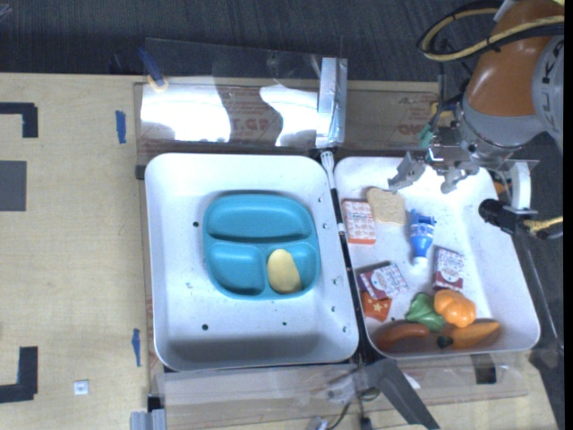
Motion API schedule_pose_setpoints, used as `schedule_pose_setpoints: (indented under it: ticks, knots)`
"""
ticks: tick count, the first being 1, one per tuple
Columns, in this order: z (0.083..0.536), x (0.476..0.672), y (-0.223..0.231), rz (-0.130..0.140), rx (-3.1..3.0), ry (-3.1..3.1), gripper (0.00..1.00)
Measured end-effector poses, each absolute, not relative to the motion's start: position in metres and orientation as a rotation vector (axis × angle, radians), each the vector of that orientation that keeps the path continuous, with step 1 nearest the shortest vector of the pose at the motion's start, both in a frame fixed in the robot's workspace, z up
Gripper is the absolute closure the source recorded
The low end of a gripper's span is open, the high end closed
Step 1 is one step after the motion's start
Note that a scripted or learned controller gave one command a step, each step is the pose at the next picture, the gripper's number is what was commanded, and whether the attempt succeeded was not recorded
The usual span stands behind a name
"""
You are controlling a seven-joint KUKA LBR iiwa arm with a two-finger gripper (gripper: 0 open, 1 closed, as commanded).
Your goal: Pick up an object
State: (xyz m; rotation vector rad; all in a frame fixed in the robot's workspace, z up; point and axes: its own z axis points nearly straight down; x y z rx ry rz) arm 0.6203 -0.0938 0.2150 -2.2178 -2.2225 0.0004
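My gripper [430, 174] hangs over the back of the right bin [524, 280], its two fingers spread apart with nothing between them. Just below its left finger lies a tan bread slice [388, 205], with a red-and-white packet [359, 221] beside it. A blue-and-white tube [421, 235] lies under the gripper toward the bin's middle. Further forward are two more red packets [386, 282] [448, 268], a green and orange pepper [440, 309], a brown sausage [404, 334] and an orange carrot [475, 332].
The left bin [170, 267] holds a blue divided tray [260, 243] with a yellow lemon [284, 270] in its front right compartment. A clear plastic wall [233, 106] and a metal post [330, 101] stand behind the bins. Cables and a black fitting [501, 213] hang at the right.
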Motion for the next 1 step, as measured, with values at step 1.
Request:
schedule_pose_setpoints:
  ticks: [1]
  knots:
    - [0.1954, 0.6642, -0.1300, 0.000, -2.393, -2.038, 0.00]
